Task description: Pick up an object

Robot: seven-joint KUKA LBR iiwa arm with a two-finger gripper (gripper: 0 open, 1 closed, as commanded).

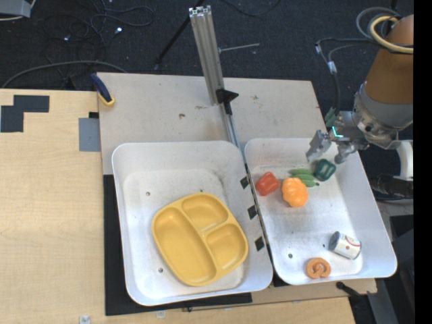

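Gripper point(331, 148) fingers spread (holding nothing); right bin point(378, 248) holds five objects; left, one yellow tray point(199, 238).

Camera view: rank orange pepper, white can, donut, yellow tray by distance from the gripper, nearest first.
From the gripper:
1. Orange pepper, right bin, just below-left of it.
2. White can, right bin, near the front.
3. Donut, right bin's front edge.
4. Yellow tray, left bin.
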